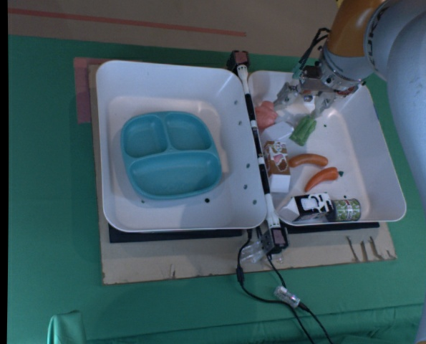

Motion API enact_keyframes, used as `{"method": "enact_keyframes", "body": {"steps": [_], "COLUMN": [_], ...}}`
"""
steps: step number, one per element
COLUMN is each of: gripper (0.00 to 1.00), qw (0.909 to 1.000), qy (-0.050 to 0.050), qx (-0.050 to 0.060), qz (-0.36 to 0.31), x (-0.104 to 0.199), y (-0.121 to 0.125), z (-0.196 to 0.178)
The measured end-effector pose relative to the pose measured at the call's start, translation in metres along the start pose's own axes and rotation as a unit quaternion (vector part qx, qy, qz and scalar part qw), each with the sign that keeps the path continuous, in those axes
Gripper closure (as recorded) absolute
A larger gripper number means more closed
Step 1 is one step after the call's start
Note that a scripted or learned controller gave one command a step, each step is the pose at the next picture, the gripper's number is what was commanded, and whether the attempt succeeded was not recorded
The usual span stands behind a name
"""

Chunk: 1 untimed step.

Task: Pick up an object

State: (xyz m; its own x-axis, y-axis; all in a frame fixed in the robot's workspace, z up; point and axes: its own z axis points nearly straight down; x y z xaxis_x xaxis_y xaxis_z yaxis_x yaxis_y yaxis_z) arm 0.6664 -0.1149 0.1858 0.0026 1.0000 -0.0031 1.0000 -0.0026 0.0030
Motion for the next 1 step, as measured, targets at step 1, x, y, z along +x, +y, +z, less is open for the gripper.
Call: {"method": "enact_keyframes", "body": {"steps": [1], "gripper": [0.0], "qw": [1.0], "qy": [-0.001], "qx": [-0.008], "qz": [0.0], "x": [-0.0063], "y": [-0.0401], "z": [0.001]}}
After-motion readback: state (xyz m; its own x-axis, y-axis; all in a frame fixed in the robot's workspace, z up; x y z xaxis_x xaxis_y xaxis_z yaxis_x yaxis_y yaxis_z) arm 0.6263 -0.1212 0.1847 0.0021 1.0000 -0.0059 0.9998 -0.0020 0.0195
